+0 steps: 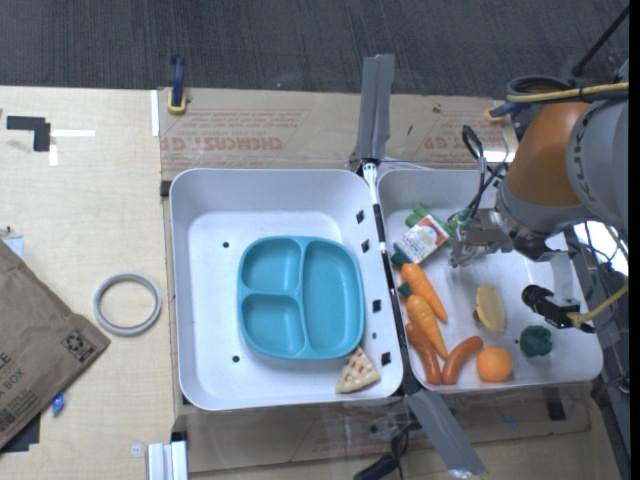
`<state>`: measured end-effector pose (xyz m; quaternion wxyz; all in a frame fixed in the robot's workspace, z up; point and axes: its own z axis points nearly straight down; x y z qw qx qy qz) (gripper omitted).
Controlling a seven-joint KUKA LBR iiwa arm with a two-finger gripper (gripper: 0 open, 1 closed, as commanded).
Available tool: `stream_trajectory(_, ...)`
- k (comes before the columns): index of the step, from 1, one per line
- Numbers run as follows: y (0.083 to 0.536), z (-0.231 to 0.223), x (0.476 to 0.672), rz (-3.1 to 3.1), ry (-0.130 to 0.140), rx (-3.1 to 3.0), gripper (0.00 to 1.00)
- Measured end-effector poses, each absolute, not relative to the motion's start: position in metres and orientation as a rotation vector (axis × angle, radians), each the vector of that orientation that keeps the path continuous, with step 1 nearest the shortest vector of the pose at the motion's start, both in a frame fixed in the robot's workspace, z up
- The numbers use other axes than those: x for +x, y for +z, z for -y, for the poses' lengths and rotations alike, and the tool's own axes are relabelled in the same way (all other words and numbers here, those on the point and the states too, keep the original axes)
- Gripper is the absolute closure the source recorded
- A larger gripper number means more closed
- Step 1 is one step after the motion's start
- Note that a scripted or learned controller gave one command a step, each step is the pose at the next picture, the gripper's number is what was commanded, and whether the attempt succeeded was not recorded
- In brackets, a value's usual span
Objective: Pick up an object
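Pale wood bench — two white bins, tape ring, brown cardboard box

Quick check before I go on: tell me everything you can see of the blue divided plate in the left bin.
The blue divided plate is a rounded rectangle in light blue, plastic by its look, with three compartments: one long one on the right, two smaller ones stacked on the left. All three look bare. It lies flat, right way up, on the floor of the left bin, about central. A waffle-patterned wedge lies at its lower right corner, touching or nearly so.
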<state>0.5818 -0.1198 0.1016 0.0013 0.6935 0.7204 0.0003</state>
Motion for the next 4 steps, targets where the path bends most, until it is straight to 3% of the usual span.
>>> stream_trajectory(1,0.102,0.120,0.582,-2.261,0.000,2.178,0.00)
stream_trajectory(2,0.091,0.113,0.648,-2.065,-0.009,2.370,0.00)
stream_trajectory(3,0.100,0.113,0.646,-2.074,-0.022,2.372,1.00)
stream_trajectory(4,0.100,0.113,0.647,-2.072,-0.018,2.370,0.00)
